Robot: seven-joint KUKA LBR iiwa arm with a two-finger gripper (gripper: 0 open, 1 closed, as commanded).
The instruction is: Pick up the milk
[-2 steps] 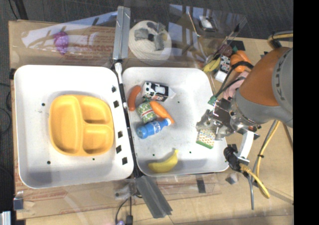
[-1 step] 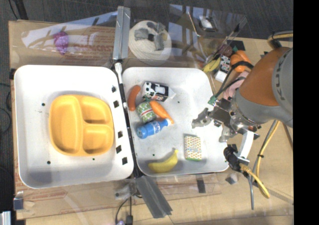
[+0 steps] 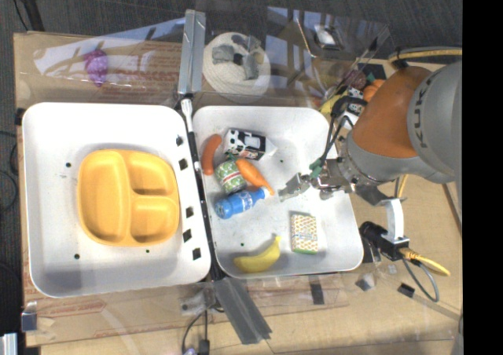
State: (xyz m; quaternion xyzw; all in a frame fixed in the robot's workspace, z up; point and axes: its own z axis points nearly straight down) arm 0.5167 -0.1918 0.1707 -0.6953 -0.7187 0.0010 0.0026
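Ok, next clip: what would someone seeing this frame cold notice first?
Probably the yellow divided tray sitting alone in the left bin, bright against the white. Next, the cluster in the right bin: a black-and-white milk carton at the top, carrots, a green can, a blue bottle, and a banana near the front. The grey arm with its orange band reaches in from the right, its gripper low beside the cluster.

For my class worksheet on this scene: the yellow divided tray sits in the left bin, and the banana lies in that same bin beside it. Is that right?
Not quite. The yellow divided tray does sit in the left bin, but the camera view shows the banana in the right bin, near its front edge.
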